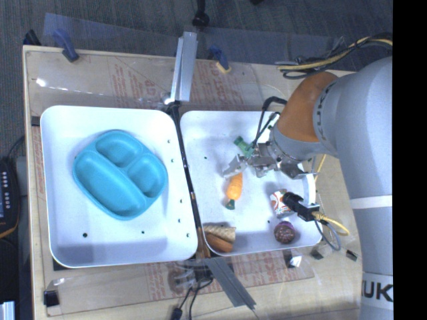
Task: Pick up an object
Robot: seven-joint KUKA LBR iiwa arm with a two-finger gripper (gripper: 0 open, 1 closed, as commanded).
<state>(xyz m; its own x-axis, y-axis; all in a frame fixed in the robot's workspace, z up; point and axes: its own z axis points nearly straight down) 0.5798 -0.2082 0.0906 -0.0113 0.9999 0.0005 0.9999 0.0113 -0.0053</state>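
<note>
The right white bin [207, 129] holds an orange carrot [234, 188] with a green tip near its middle. A small red-and-white can [279, 203] lies to the carrot's right. A dark round fruit [285, 232] sits at the bin's front right, and a tan bread-like piece [219, 237] lies at the front left corner. My gripper [243, 161] hangs low over the bin, just above and right of the carrot's top end. Nothing is seen between its fingers. A small green piece [240, 143] lies right behind the gripper.
A blue divided plate [120, 172] lies in the left white bin [60, 232]. A metal divider bar [183, 65] runs back from between the bins. The arm [313, 119] and its cables cover the right bin's right side.
</note>
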